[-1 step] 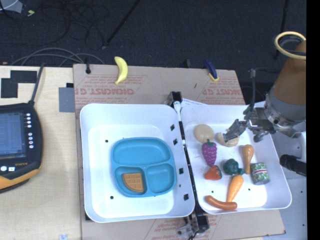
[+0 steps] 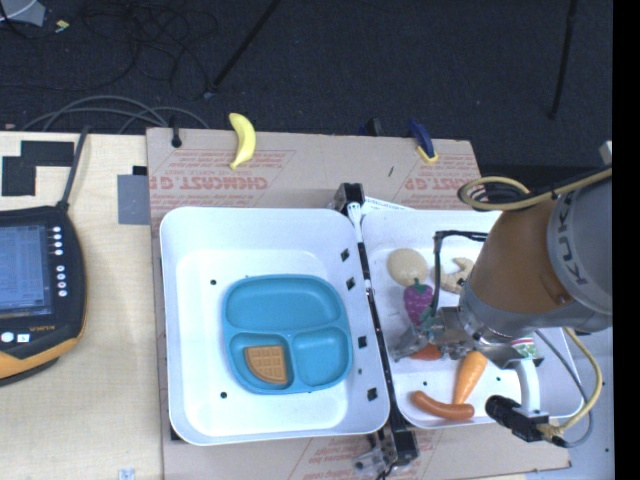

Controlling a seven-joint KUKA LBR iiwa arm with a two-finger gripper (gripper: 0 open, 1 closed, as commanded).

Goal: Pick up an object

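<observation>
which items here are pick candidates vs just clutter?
Pick candidates, right bin, by the gripper:
purple grapes
cream potato
carrot
sausage

Lying about:
blue divided plate with waffle, left bin
banana on the cardboard behind the bins
teach pendant at far left

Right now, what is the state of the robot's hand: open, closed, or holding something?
Hand: cannot be told. It is low in the right bin, beside the purple grapes and the carrot.

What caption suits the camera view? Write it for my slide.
KUKA arm's gripper reaches into the right bin beside grapes, carrot and sausage; waffle sits on blue tray.
</observation>
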